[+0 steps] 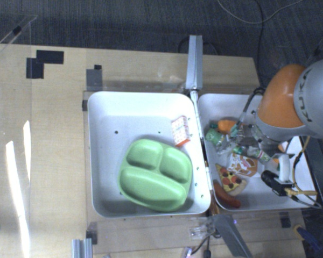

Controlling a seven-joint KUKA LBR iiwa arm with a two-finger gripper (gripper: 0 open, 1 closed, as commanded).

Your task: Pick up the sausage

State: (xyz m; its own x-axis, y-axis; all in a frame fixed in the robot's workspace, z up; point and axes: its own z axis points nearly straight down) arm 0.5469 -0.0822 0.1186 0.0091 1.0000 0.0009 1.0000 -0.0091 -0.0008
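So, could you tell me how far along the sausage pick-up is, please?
Nothing looks done yet: the sausage lies at the right bin's near edge, beside the pizza slice. In hand: the gripper is low over the clutter further back. Left: moving to the sausage, grasping and lifting it.

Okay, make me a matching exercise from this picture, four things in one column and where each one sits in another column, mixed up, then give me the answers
Things:
1. green tray
2. sausage
3. small carton
4. gripper

Places:
A. near front edge of the right bin
B. over the clutter in the right bin
C. middle of the left bin
D. against the left bin's right wall

Pairs: 1-C, 2-A, 3-D, 4-B
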